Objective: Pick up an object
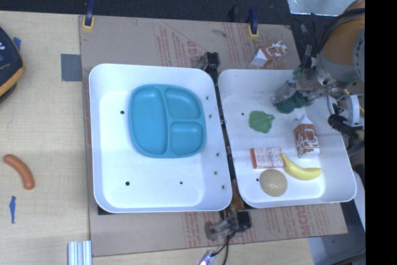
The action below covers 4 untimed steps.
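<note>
Objects lie loose in the right bin (pixel 347 192), seemingly scattered for picking; the pincer (pixel 290 98) hangs low over that bin's far part, right at a dark green lump (pixel 286 105), but whether it is spread or closed on the lump I cannot tell, since its tips blur into the lump; judging by this, the lump is the likely target. Just nearer the camera and to the pincer's left sits a lighter green piece (pixel 261 121); further toward the camera lie a small carton (pixel 306 139), a flat red-and-white packet (pixel 267 157), a banana (pixel 301 170) and a round tan thing (pixel 273 182), the last three close together. Print on carton and packet is too small to read. Beyond the pincer, on the desk (pixel 43 127) outside the bin, lies another small carton (pixel 269 54). Well to its left the other bin (pixel 108 152) holds a blue divided plate (pixel 166 120), perhaps as a drop spot; a sausage (pixel 20 171) lies far off on the desk.
</note>
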Each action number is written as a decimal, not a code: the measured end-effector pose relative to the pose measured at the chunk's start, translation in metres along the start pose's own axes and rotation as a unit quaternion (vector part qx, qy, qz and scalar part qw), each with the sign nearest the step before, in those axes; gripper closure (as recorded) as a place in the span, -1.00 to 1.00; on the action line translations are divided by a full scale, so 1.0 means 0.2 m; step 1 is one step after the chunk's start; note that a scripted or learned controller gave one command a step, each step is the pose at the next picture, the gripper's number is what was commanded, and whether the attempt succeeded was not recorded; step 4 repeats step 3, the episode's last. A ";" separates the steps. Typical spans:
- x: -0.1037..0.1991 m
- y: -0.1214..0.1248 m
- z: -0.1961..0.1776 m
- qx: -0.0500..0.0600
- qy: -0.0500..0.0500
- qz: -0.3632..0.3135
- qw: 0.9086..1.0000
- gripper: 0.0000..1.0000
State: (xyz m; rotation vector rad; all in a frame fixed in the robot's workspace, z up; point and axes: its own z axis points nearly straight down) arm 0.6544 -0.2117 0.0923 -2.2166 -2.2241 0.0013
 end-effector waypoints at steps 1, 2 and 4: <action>0.00 -0.01 -0.05 0.008 0.003 -0.002 1.000 1.00; 0.24 0.01 -0.18 0.002 0.000 -0.001 1.000 1.00; 0.64 0.01 -0.50 0.000 0.000 -0.001 1.000 1.00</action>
